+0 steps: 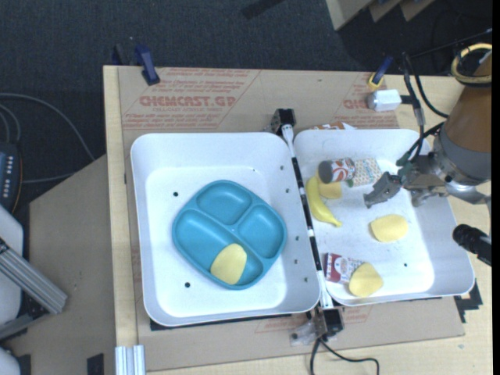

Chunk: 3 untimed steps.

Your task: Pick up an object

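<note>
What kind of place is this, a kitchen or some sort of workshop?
Probably a robotics lab, not a kitchen: a robot arm reaches over two white bins clamped to a cardboard-covered bench, the food looks like toys such as a banana, and cables trail about.

The grey KUKA arm, with its orange band above the wrist, enters from the right edge and slants down over the right-hand shallow white bin. Its dark two-finger gripper points left and slightly downward, placed above the bin's middle, toward its upper half. Nothing is visible between the fingers. Dark cables run along the arm's upper side.
</note>
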Available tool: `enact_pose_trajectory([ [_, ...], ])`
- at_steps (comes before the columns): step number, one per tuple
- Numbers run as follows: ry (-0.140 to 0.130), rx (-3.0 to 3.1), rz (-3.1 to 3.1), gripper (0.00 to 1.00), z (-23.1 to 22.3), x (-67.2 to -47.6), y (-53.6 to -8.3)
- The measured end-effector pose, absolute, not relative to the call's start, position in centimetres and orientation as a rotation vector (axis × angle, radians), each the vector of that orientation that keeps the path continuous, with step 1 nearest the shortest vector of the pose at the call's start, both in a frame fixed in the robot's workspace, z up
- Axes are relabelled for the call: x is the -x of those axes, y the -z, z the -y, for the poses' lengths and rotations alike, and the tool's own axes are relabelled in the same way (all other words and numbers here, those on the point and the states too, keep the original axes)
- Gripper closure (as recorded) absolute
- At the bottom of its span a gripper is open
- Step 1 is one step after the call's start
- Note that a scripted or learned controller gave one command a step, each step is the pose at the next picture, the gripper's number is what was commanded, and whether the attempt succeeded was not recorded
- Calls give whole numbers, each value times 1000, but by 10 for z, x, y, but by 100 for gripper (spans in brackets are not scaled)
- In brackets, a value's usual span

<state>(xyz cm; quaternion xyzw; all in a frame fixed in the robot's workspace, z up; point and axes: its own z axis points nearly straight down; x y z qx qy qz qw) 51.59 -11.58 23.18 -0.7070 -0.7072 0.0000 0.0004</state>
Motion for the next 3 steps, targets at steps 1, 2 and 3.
enact_pose_trajectory([
  [1, 1, 2221, 2223, 0, 91, -582, -173],
  [2, 6, 2224, 2225, 0, 96, -636, -96],
  [3, 8, 2226, 2227, 100, 96, -636, -106],
])
